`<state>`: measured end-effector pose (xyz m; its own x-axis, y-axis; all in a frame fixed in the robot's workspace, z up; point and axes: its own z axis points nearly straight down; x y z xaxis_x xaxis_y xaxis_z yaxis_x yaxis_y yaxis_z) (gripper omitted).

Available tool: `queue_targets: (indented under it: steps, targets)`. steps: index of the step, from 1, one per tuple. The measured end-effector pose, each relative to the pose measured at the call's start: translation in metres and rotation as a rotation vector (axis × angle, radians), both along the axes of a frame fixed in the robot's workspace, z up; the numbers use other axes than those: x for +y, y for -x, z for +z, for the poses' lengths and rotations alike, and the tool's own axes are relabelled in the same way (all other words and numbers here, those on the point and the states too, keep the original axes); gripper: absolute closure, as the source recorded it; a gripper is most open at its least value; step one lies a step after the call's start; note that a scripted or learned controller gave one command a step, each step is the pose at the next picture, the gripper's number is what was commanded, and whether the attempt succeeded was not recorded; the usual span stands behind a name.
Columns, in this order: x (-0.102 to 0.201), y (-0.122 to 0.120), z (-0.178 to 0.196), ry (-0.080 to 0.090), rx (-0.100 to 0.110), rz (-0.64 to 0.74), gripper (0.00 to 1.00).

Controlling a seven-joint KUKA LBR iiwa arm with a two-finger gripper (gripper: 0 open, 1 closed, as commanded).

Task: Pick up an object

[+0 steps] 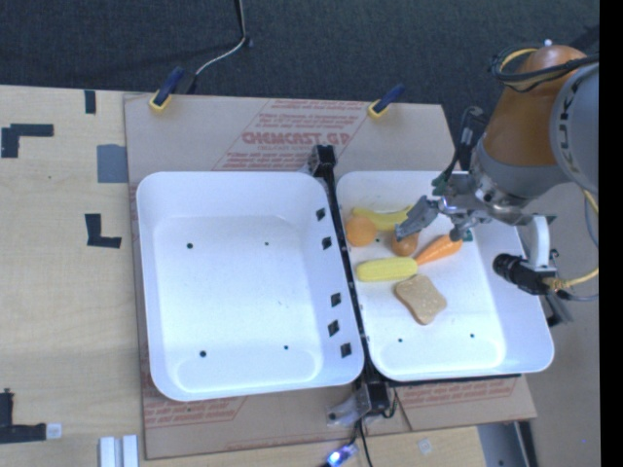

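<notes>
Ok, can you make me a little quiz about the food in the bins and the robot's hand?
1. True or false: the slice of bread lies in the left bin.
2. Which food lies closest to the robot's hand? A) the corn cob B) the carrot C) the bread
3. Fill in: the orange sits beside the ____ that separates the two bins.

Key
1. False: it lies in the right bin.
2. B, the carrot, just below the hand.
3. The divider, at the right bin's left side.
</notes>
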<state>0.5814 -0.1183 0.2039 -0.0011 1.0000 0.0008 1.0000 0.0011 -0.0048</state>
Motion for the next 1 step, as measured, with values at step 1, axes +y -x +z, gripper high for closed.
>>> queue_targets:
  steps: [1]
  targets:
    - [-0.0033, -0.0299, -0.1107, 0.0, 0.007, 0.001, 0.0]
